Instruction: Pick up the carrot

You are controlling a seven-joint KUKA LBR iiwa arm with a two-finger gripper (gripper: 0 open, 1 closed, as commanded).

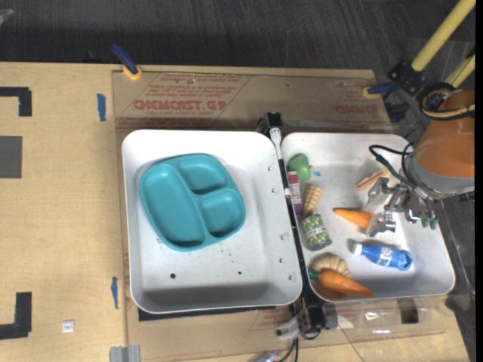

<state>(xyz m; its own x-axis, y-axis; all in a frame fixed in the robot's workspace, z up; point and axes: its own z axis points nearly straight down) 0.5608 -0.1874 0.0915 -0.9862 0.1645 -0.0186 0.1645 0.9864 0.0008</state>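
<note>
Carrot (pixel 343 282): orange, tapered, lying near the front wall of the right bin (pixel 441 277), thick end toward the divider between the bins, tip pointing right; nothing covers it.
Second orange piece (pixel 353 217): a smaller carrot-like cone mid-bin, pointed end to the left, just beside the gripper.
Left bin (pixel 143 277): white, shallow, holding a teal compartment plate (pixel 192 200) with three sections, set toward the back left.
Right bin contents: a blue and white bottle (pixel 383 256) lying on its side right of the carrot; a tan ridged pastry-like item (pixel 330 263) touching the carrot's upper edge; a dark green jar (pixel 315 231) near the divider; a small ice-cream cone (pixel 312 198) and a green round fruit (pixel 299 165) further back.
Crowding: the pastry item rests against the carrot from behind, the bin wall lies close in front, the bottle near its tip.
Arm (pixel 447 153): enters from the right, orange band over the bin's right rear corner, wrist tipped down into the bin.
Gripper (pixel 385 206): low over the bin's middle, well apart from the front carrot; whether its grasp is released or clenched cannot be told.
</note>
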